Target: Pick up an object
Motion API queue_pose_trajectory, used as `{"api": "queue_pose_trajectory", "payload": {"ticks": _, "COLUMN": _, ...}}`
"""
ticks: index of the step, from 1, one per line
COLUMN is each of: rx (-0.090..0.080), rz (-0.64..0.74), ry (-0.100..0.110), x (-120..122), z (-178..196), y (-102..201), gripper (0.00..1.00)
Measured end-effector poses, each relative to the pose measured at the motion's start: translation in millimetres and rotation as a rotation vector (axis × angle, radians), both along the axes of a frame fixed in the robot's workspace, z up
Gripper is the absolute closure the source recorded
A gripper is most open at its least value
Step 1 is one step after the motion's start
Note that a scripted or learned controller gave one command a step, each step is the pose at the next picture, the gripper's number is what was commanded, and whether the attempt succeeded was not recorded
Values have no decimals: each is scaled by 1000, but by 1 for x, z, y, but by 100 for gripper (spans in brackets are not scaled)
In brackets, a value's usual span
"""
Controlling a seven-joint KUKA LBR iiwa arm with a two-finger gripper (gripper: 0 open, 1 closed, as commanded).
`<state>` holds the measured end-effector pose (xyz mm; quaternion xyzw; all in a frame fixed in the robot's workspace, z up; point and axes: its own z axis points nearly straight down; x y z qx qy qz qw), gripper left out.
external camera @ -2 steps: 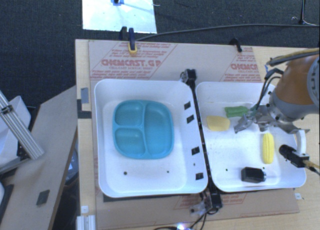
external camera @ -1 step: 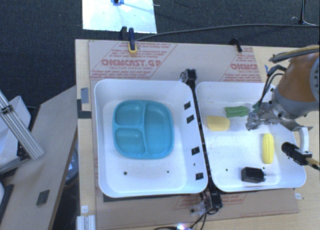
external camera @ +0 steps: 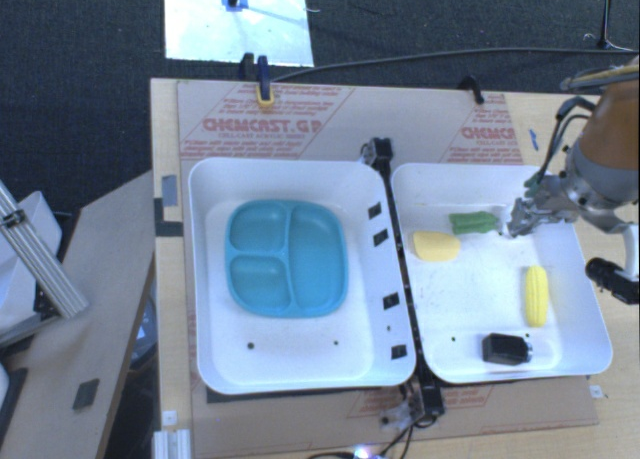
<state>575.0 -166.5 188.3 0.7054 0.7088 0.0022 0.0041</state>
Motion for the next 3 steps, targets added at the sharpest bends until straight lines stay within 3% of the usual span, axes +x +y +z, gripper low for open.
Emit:
{"api": "queue_pose_trajectory", "payload": {"ticks": 1, "rx": 2, "rz": -1, "ry": 5, "x": 1, "z": 16, "y": 0, "gripper": 100}}
{"api": "queue_pose_trajectory", "payload": {"ticks": 3, "rx": 5, "rz": 6, "ry": 7, "x": 16, "z": 17, "y": 111, "gripper": 100}}
